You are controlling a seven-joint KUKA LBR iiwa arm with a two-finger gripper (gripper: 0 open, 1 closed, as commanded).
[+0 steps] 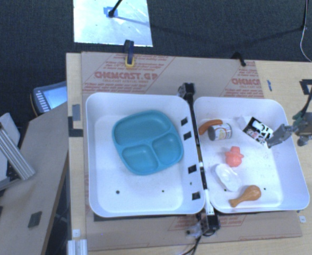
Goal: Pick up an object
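Seen from above: nothing lifted yet, the picking still to be done. Gripper (275,137) low over the right bin (299,187) at its right wall, tip just beside the black-and-white carton (257,130); whether spread or pressed together, impossible to tell. Further left of the tip, a small can (220,132) and a sausage (209,125); below-left, a pink toy (233,156), a white piece (227,176) and a drumstick (246,195). Well to the left, a blue divided plate (147,142). Arm reaching in from the right edge, wrist angled down and leftward.
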